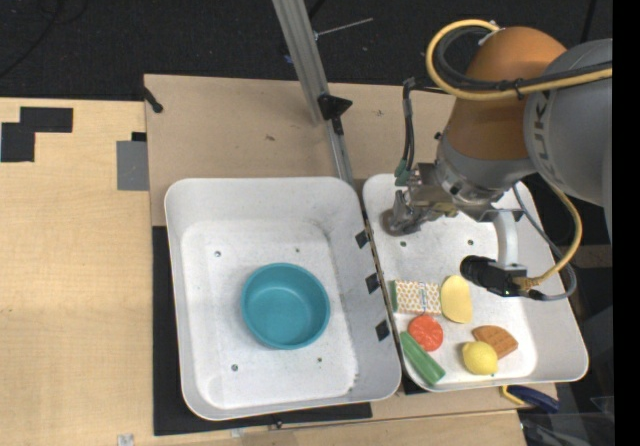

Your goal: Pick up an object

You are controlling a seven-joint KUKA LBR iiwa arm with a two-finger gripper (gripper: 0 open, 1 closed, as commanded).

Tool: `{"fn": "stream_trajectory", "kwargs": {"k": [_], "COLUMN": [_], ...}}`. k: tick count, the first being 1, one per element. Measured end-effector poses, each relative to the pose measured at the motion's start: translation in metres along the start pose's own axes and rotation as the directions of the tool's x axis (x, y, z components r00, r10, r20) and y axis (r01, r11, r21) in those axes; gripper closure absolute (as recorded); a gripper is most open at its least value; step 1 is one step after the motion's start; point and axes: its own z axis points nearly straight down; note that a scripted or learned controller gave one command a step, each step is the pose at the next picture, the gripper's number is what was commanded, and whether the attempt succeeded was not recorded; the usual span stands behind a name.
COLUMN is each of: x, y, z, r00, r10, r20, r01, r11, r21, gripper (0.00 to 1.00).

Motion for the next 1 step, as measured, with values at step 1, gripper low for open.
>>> {"fn": "stream_trajectory", "kwargs": {"k": [1], "x": [0.056], "y": [-0.0128], "z": [-0.0008], "r00": [1.0], "r10": [-0.001], "r20": [0.0], "r01": [0.001], "r11": [1.0], "r21": [-0.001], "gripper": [1.0]}}
